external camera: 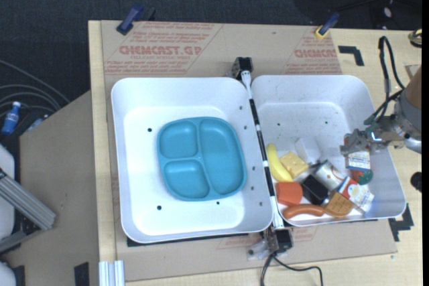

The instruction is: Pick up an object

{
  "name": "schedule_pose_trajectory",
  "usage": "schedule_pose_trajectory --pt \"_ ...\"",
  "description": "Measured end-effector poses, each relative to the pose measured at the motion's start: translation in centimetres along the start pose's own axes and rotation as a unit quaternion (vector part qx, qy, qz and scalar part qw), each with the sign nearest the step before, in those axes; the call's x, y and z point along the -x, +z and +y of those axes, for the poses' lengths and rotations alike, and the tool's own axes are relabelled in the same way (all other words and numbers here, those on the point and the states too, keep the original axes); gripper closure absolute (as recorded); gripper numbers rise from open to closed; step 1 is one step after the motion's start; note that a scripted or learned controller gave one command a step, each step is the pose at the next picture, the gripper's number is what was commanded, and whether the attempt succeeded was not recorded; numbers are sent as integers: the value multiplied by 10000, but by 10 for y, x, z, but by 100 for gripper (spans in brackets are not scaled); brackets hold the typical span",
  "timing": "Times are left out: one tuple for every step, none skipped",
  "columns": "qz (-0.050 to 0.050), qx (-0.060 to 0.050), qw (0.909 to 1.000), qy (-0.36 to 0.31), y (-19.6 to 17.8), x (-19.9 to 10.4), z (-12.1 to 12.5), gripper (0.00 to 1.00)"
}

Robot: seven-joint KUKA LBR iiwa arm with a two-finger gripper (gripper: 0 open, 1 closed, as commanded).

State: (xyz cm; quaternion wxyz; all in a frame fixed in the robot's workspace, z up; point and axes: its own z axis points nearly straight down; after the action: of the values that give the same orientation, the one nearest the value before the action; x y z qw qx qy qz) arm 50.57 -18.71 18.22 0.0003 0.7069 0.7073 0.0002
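Note:
The right bin [315, 82] holds a heap of small things in its near half: a yellow banana [275, 163], a pale yellow block [293, 163], a red block [289, 193], a black piece [314, 189], a silver can [328, 174], an orange sausage [305, 212] and a brown waffle [340, 205]. My gripper [359, 142] hangs over that bin's right side, at the end of the arm coming in from the right edge. Just below it lies a small white packet with a red label [360, 161]; whether they touch is unclear.
The left bin [134, 144] bears a blue divided plate [201, 157]. A black hinge strip [256, 137] runs between the bins. A black cable [385, 70] loops beside the right bin's far right corner. Blue and yellow clamps sit at the board's back edge.

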Motion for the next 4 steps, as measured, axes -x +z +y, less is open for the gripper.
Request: schedule_pose_trajectory --pt "9 -16 10000 -2 -35 -55 -26 100" --pt "2 -4 10000 -2 -64 -119 -26 100" --pt "7 -21 10000 -2 -53 -204 -27 100" --pt "-2 2 10000 5 -80 -168 46 100"
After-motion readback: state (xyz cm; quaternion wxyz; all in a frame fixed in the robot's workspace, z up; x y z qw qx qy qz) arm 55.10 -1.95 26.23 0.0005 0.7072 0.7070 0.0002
